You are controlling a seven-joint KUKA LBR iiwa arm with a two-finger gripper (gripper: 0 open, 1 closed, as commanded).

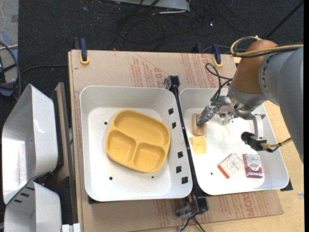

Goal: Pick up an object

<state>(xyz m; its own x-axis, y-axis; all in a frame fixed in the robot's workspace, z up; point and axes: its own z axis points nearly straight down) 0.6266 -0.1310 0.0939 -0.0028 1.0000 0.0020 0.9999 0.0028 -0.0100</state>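
- Your gripper (204,117) sits low over the upper left corner of the right bin (275,180), right at a small tan block (197,123) that stands close to the divider between the bins
- You cannot tell from this slanted view how far apart the jaws are, or whether the block is between them; the metal parts overlap the block's upper end and blur together
- Treat the tan block as your likeliest target: it is touching or just under the gripper, while a yellow square piece (199,145) lies just below it on the bin floor
- To do this well, centre over the block before closing, and keep clear of the bin wall on the left, which is near enough to catch a finger
- Lift straight up and check that the block rises with you before moving off
- If that fails, you have two small printed packets near the lower right: an orange-and-white one (231,165) and a dark red one (252,164), just beside each other and well apart from the gripper
- The yellow divided plate (138,140) in the left bin (91,129) is flat and wide, a poor fit for two fingers
- The arm's wrist and cables hide part of the right bin's upper area, so you cannot rule out more items there
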